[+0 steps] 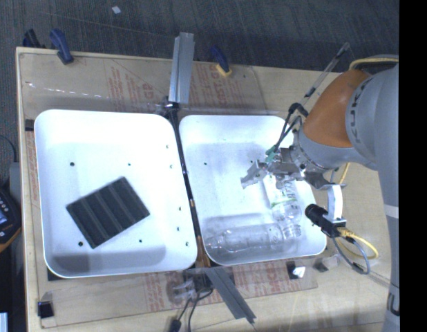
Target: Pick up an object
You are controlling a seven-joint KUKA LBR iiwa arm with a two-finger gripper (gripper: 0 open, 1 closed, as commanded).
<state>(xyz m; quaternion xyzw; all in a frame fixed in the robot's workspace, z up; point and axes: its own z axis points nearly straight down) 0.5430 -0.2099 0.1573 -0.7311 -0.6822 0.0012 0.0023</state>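
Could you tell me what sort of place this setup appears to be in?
Most likely a robotics lab test bench for grasping trials. A wooden bench bears two shallow white bins, clamps hold its edge, and the grey arm's gripper reaches over a clear plastic bottle in the right bin; the left bin holds a ridged black panel.

A wooden table (96, 81) stands on dark grey carpet (200, 12). Blue clamps (60, 45) grip its far edge. Light falls evenly.

You have open floor across the upper and left part of the right bin (200, 185). Two clear plastic bottles (258, 237) crowd its near right corner. In the left bin (48, 185), a black ridged slab (107, 211) blocks the lower middle.
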